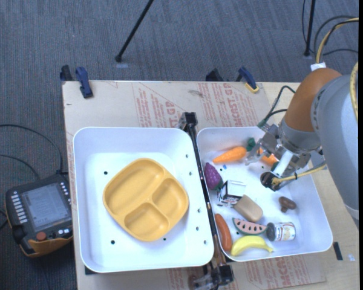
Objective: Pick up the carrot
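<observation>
- right bin point(322, 233): shallow white tray holding the toy foods; the carrot point(230, 155) lies in its upper-left part, near the far wall, on the bin floor.
- carrot: orange body with a green top point(250, 142); long axis runs nearly left to right in the camera view, rising slightly toward the right, with the pointed tip at left and the green end at right.
- gripper point(267, 159): hangs over the upper-right part of the same bin, below the grey arm point(345, 125) and its orange band point(307, 101); whether it is released or clenched cannot be told, as the wrist body and cables hide the tip.
- key relation: the carrot lies to the left of the gripper, just beside it, green end nearest; a small orange piece point(268, 160) sits right at the gripper and its nature is unclear.
- judgement: the carrot does not appear to be grasped, so the pick is likely not yet made; the next move would call for a short shift left and a closing direction across the carrot's narrow width, not along its length.
- neighbours: a purple eggplant point(213, 176) just below the carrot's tip and a small white box point(231, 190) further below could crowd a low approach.
- left bin point(85, 162): holds a yellow divided plate point(146, 199), well apart from the action.
</observation>
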You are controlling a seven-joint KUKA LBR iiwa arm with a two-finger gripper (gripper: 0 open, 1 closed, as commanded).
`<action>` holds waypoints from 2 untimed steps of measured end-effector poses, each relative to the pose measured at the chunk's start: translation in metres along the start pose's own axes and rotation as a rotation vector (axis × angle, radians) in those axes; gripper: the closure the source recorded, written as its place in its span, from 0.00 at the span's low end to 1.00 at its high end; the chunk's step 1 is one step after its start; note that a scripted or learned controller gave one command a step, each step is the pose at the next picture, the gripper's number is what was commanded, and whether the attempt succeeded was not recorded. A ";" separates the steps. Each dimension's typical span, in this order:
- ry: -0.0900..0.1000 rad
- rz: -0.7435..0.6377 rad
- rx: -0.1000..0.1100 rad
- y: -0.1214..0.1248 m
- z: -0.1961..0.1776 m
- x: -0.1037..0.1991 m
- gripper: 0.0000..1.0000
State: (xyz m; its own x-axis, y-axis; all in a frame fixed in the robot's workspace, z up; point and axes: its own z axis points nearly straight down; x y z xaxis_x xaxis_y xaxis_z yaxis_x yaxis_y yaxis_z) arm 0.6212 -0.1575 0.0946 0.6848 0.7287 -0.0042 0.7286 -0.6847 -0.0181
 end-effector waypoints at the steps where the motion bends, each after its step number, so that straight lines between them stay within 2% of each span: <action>1: -0.001 0.000 0.008 -0.001 -0.009 -0.001 1.00; 2: 0.008 0.159 -0.015 0.004 -0.092 0.022 1.00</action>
